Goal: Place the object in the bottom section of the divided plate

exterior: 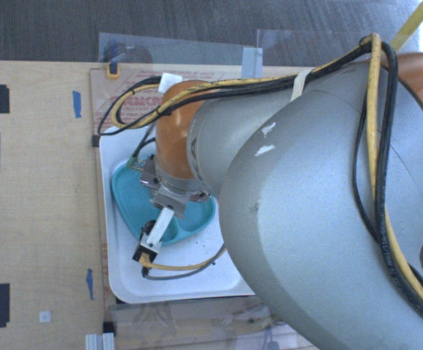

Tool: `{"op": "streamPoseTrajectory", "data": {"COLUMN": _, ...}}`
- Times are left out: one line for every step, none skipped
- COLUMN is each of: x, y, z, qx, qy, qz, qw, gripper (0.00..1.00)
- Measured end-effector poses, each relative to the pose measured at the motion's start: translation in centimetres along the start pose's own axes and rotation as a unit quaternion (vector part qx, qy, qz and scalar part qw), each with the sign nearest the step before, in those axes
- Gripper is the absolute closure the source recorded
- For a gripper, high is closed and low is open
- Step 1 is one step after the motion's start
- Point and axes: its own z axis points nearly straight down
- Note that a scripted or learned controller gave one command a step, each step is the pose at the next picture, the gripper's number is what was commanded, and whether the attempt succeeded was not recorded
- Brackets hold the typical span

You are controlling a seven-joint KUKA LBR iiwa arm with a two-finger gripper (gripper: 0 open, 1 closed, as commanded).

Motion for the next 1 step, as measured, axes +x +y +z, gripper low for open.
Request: {"op": "streamPoseTrajectory", "data": {"x": -0.04, "y": 0.16, "z": -0.94, "qx": 0.000, "qy": 0.000, "qz": 0.000, "qw": 1.0000, "gripper": 1.00}}
